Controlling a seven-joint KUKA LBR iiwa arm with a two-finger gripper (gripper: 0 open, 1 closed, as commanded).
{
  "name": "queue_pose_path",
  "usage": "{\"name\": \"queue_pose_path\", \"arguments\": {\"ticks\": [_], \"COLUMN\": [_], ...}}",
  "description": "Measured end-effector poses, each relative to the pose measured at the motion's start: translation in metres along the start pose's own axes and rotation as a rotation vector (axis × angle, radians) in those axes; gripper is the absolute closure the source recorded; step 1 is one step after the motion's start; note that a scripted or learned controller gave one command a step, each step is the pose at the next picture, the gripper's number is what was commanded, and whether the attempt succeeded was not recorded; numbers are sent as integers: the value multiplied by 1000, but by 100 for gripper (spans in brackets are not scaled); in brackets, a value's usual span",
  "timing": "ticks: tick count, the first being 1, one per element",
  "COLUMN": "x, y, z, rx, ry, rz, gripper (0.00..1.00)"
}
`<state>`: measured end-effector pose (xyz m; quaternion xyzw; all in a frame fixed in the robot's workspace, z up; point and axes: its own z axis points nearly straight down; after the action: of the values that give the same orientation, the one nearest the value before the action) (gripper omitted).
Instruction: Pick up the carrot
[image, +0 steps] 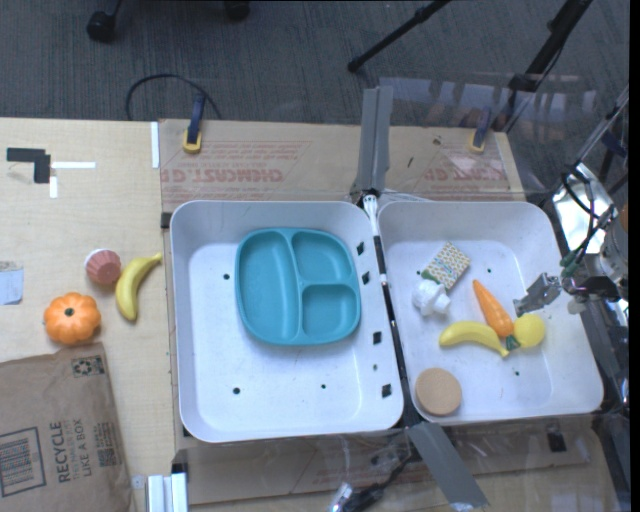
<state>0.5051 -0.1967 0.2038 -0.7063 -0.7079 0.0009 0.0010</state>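
Nearby, cardboard reads "RECYCLE LIKE A"; beside the carrot, jaws' state unclear.

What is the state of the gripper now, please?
Gripper: cannot be told; it is above the right bin, beside the carrot, nothing seen held.

Arm entering from the 3 o'clock edge of the camera view, end effector at mid-height on the right side, metallic tip directed toward 9 o'clock, wrist body blurred behind reflective glare, remaining links cut off by the frame.
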Motion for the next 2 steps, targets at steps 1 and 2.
{"name": "queue_pose_path", "arguments": {"ticks": [1, 2], "x": [9, 7], "y": [60, 60], "z": [111, 102], "rx": [-4, -5], "ry": [-1, -2], "rz": [-281, -277], "gripper": [0, 100]}}
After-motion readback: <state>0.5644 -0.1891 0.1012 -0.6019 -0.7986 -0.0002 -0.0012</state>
